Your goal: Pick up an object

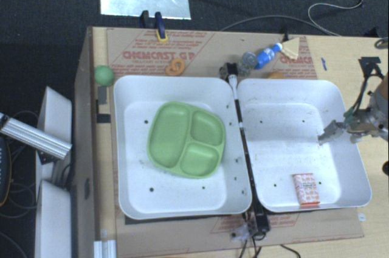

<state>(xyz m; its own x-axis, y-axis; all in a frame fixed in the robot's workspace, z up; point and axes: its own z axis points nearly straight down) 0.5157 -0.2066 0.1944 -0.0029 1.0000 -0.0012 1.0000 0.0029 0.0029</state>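
Note:
A green divided plate (185, 139) lies flat in the middle of the left bin (130, 190). A small red and white packet (306, 188) rests near the front of the right bin (285, 104). My gripper (329, 132) hangs over the right side of the right bin, reaching in from the right edge of the view. It is behind and to the right of the packet, well apart from it. Nothing shows in its grasp.
On the bench behind the bins lie a blue bottle (265, 56), an orange ring (175, 67) and a blue clamp (160, 25). A green ball (103, 75) sits at the left bin's back corner. A cable (340, 7) loops on the floor behind.

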